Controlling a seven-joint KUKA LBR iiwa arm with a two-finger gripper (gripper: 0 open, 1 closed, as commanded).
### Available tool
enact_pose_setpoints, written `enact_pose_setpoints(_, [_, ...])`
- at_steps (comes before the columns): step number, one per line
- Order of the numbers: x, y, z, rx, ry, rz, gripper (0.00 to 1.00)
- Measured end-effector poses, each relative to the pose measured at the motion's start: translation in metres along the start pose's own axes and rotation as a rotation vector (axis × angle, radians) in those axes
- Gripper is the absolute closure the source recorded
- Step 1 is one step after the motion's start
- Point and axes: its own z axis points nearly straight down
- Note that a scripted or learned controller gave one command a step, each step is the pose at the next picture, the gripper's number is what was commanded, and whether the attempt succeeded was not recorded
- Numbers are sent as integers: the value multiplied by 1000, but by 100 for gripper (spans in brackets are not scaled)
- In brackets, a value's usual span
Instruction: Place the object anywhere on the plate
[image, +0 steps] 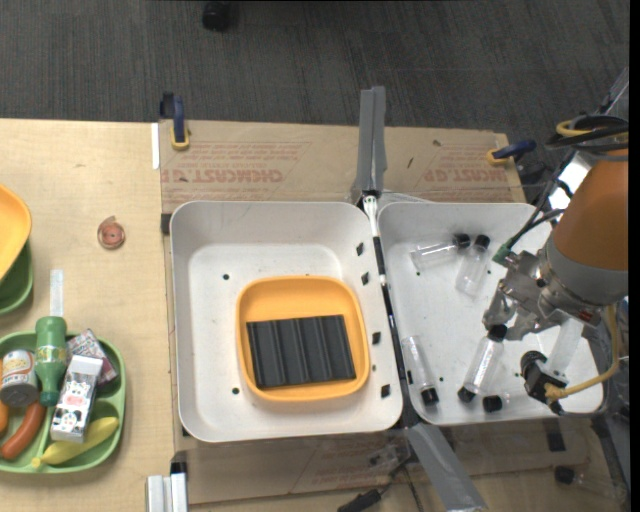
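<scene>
Since clear plastic tubes with black caps (478, 372) lie scattered flat on the floor of the right white bin (440, 290), we take one of them as the object, none yet on the orange square plate (300, 292) holding a dark ribbed insert (301, 351) in the left white bin (200, 300). We see the gripper (497, 328) low over one tube near the bin's right side, likely lining up a pick; whether it grips, we cannot tell
</scene>
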Motion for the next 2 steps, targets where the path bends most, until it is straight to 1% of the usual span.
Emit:
enact_pose_setpoints(1, [47,34,-43,0,-2,-218,100])
enact_pose_setpoints(2, [67,92,-13,-1,-3,-264,100])
